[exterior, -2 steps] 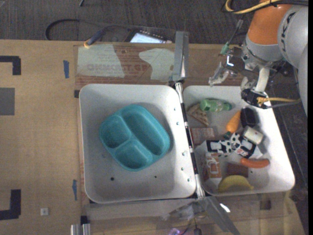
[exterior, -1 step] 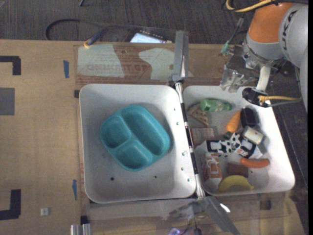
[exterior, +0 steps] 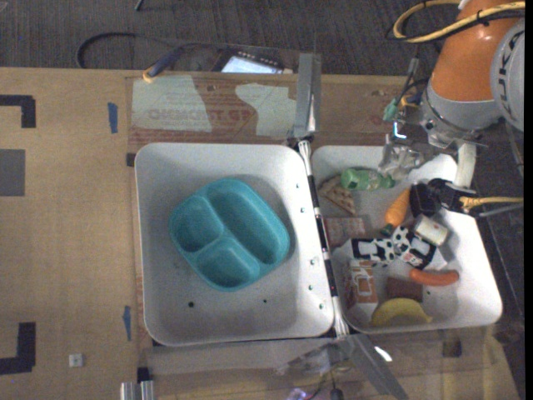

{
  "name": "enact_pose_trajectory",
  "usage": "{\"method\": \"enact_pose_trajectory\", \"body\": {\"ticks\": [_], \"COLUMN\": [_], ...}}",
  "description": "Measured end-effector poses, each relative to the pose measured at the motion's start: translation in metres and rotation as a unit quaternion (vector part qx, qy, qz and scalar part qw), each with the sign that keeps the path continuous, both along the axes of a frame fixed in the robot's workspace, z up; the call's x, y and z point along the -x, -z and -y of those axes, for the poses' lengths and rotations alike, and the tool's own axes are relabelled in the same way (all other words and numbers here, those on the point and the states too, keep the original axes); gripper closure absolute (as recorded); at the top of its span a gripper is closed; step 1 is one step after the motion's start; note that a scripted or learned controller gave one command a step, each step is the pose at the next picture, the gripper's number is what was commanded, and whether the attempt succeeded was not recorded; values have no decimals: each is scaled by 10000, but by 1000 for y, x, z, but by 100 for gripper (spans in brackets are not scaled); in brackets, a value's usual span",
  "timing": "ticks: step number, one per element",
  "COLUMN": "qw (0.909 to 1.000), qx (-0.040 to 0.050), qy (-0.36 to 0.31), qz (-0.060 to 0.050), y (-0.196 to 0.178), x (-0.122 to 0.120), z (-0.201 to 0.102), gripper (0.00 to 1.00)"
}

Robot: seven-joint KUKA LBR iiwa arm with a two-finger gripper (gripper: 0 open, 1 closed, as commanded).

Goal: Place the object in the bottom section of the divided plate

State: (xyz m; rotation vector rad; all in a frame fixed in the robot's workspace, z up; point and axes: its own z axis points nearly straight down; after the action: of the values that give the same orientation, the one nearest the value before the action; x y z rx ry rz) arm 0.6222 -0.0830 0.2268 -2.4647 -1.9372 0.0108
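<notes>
A teal divided plate lies in the left bin, with nothing in its three sections; the smallest section faces the near edge. My gripper hangs over the far end of the right bin, just right of a green object and above an orange carrot. I see nothing held in it. The orange-banded wrist rises behind it at the upper right.
The right bin holds several items: a black-and-white cow toy, a red sausage, a banana, a brown block, a small carton, a white block and a waffle piece. A metal divider separates the bins.
</notes>
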Motion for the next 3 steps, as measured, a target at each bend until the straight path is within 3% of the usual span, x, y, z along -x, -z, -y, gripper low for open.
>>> {"method": "enact_pose_trajectory", "body": {"ticks": [2,3], "qw": [9985,10000], "qx": [-3,12], "qy": [-541,-50], "qz": [-7,9], "y": [47,46], "x": [99,94], "z": [-80,-146], "gripper": [100,100]}}
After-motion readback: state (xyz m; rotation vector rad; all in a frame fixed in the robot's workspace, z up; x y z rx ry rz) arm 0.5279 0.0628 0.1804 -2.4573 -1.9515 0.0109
